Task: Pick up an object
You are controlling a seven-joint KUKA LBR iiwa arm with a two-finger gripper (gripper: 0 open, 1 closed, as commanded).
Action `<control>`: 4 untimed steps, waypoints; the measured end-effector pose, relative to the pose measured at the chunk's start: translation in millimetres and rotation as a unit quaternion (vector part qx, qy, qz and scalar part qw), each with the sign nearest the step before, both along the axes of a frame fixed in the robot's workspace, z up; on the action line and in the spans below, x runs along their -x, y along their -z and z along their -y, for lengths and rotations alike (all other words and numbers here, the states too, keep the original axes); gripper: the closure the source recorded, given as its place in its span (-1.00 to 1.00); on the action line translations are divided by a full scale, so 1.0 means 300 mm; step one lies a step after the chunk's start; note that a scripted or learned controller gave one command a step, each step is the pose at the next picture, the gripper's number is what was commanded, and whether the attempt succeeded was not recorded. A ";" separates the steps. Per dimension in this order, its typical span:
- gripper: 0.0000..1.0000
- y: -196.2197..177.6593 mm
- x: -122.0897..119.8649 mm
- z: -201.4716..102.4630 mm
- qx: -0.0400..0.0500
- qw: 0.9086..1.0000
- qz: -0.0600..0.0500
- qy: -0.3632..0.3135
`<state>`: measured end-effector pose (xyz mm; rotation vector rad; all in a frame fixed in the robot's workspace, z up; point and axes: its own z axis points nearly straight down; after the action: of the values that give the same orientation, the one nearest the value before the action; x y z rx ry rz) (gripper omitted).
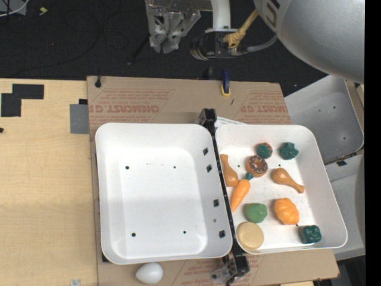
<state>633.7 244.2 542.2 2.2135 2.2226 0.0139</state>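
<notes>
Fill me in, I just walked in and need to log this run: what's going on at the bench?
A robot arm is meant to pick up an object, but nothing is grasped yet. Its gripper hangs high above the far edge of the bench, away from both bins. The toy foods, among them a carrot, a donut and a drumstick, lie in the right bin. A white egg sits outside, in front of the left bin.
</notes>
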 end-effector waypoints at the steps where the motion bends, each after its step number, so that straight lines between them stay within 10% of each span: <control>1: 1.00 0.318 0.015 0.053 0.004 1.000 -0.011 0.002; 2: 1.00 -0.004 0.001 0.002 0.000 1.000 -0.002 0.001; 3: 1.00 0.441 0.235 0.003 0.005 1.000 -0.014 0.000; 4: 1.00 0.017 0.114 0.001 0.000 1.000 0.000 0.000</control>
<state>599.4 243.9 536.9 2.2128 2.2238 0.0132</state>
